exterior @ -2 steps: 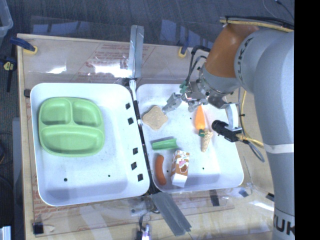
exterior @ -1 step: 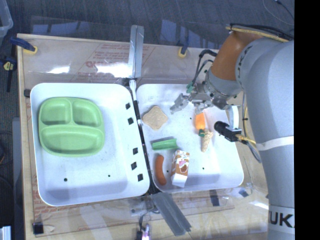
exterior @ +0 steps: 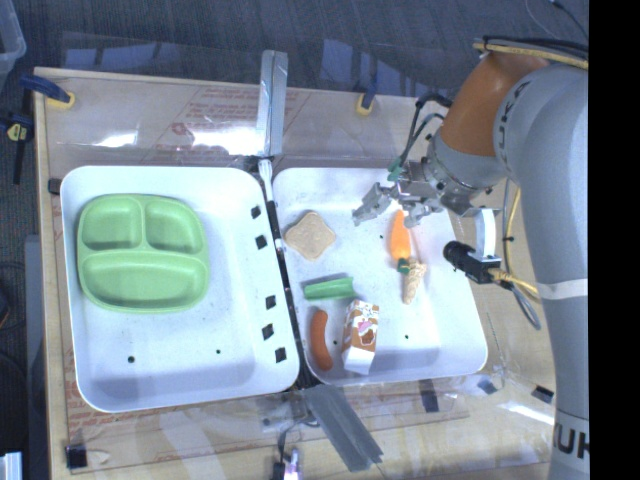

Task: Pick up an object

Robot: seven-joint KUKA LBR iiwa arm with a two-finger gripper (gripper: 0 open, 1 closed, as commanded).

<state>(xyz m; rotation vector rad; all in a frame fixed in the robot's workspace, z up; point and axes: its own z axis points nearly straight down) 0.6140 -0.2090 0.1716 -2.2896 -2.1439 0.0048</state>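
Left bin [exterior: 100, 368]: green tray [exterior: 143, 252], parked out of play. Right bin [exterior: 455, 343]: cracker [exterior: 310, 235], sausage [exterior: 319, 336], carton [exterior: 361, 337], then carrot [exterior: 400, 236] lying free under the gripper [exterior: 395, 204], fingers spread wide, likely lining up on it.

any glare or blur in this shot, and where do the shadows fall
Camera view: glare streaks on the clear sheet behind the left bin; soft shadows pool along the near inner walls of both bins; the green tray, carrot and carton look reasonably sharp; the claw is small and slightly soft.
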